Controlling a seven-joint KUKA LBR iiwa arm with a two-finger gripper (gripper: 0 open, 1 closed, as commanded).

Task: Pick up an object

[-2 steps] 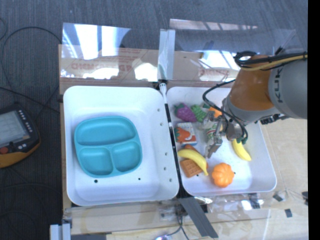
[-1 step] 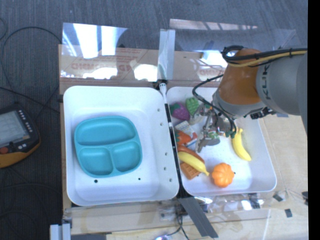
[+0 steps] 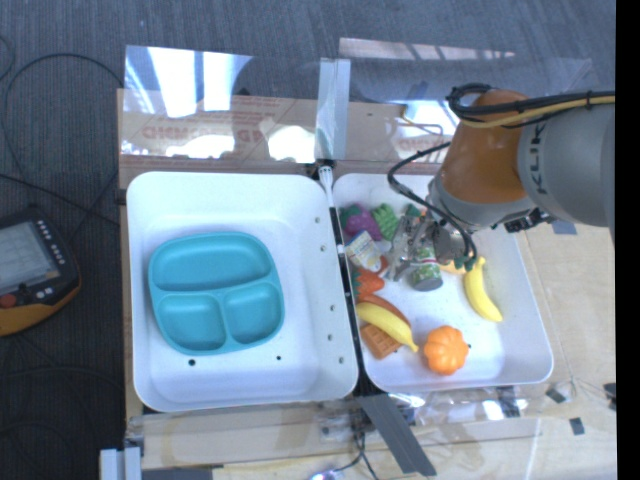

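The right bin (image 3: 520,353) holds several toy foods. Among them are a purple grape bunch (image 3: 359,221), a green leafy piece (image 3: 386,216), a yellow banana (image 3: 483,290), a second banana (image 3: 387,324) and an orange pumpkin (image 3: 445,350). My gripper (image 3: 422,258) is low in the upper middle of this bin, below the orange wrist band. It is open, its fingers apart over a small green can (image 3: 428,276) that lies just under the tips. Nothing is lifted.
The left bin (image 3: 160,193) carries a teal divided plate (image 3: 215,290). A pale packet (image 3: 366,254), a red-orange piece (image 3: 369,284) and an orange waffle-like piece (image 3: 377,341) crowd the divider side of the right bin. A handheld pendant (image 3: 30,265) lies on the floor at the left.
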